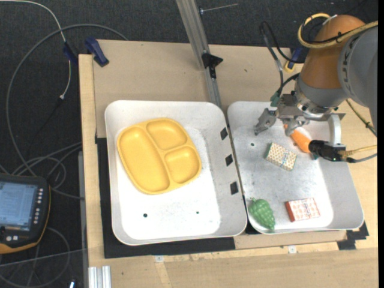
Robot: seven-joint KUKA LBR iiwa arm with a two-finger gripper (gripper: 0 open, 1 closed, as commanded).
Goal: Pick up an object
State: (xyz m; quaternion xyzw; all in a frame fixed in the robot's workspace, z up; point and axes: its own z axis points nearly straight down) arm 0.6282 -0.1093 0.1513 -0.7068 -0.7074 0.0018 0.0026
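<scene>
At the far left edge of the frame a handheld pendant (21, 212) with a lit screen lies on dark carpet, amid thin looping cables. The plywood bench (150, 62) carries two shallow white bins with rounded corners and speckled, matte floors. The left bin (180, 221) holds a glossy yellow plastic plate (158, 155), oval in outline and moulded into three compartments, lying in the bin's upper half. A slim metal post (192, 17) rises from between the bins toward the top of the frame.

In the right bin (255, 179), a knobbly green object (262, 213) sits at the lower left corner against the rim. Right of it lies a flat reddish carton (302, 209) with printed faces. Higher up, near the bin's middle, is a small pale box (281, 156) with a fine dotted pattern, tilted. An orange, carrot-like piece (300, 140) lies just to its upper right, beneath the arm.

The gripper (273, 120) hangs over the bin's upper part, its metal fingers spread apart, nothing between them.
</scene>
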